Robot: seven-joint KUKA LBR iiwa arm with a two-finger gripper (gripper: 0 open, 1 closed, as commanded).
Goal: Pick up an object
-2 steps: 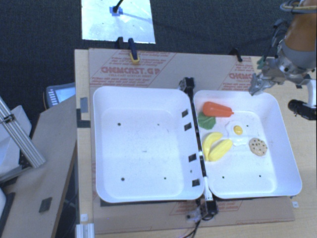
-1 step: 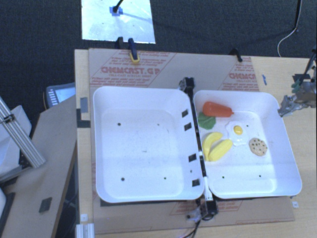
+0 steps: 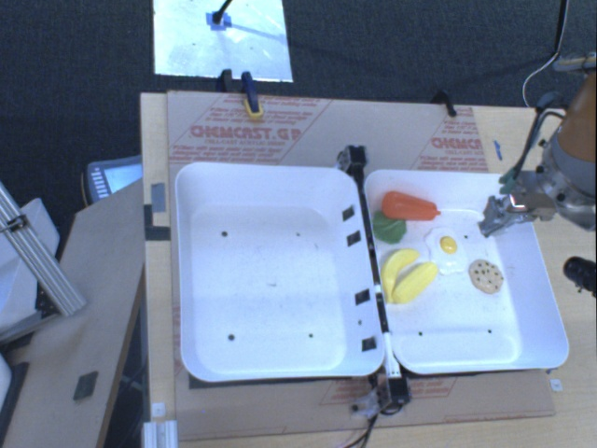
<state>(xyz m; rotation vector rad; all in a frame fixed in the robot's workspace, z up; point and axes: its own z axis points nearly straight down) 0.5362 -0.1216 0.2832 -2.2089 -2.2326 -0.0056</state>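
Note:
The right bin (image 3: 466, 348) holds toy food: an orange carrot (image 3: 410, 205) with a green top (image 3: 389, 227), a fried egg (image 3: 448, 245), a yellow banana bunch (image 3: 409, 276) and a round cookie (image 3: 485, 275). My gripper (image 3: 497, 215) hangs over the bin's right rear part, just right of the egg and above the cookie. Nothing shows between its fingers.
The left bin (image 3: 270, 269) sits beside the right one, joined by a black clip strip (image 3: 368, 269). Both rest on a cardboard sheet (image 3: 280, 133). A metal plate (image 3: 222, 24) lies at the back, an aluminium rail (image 3: 33, 255) at the far left.

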